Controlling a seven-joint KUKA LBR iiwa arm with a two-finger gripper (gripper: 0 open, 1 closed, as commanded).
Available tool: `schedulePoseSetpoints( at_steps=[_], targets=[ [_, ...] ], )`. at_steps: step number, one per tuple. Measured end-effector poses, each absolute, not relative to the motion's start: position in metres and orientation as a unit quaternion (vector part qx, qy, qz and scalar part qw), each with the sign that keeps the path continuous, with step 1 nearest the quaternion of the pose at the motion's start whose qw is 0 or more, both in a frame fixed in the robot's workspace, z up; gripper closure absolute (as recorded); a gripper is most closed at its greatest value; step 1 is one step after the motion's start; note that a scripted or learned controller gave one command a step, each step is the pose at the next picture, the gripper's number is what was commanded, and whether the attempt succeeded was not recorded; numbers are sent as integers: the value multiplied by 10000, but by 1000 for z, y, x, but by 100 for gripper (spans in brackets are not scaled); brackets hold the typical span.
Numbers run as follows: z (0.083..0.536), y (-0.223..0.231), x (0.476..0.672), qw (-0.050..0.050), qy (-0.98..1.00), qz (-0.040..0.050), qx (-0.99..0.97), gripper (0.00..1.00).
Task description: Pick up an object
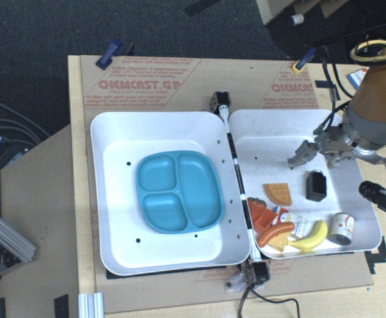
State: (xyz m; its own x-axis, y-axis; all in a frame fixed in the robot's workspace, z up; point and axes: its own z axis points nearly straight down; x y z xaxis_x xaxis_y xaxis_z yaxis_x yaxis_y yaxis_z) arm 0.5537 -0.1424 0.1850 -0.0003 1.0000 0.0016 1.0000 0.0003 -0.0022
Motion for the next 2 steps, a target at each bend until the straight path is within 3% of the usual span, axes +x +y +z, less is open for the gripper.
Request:
schedulePoseSetpoints(
  at_steps=[1,2],
  targets=[
    [102,-166,564,-98,-7073,-38,-7068,0],
    [84,-113,574,-1,-7075,-2,-7067,0]
  ],
)
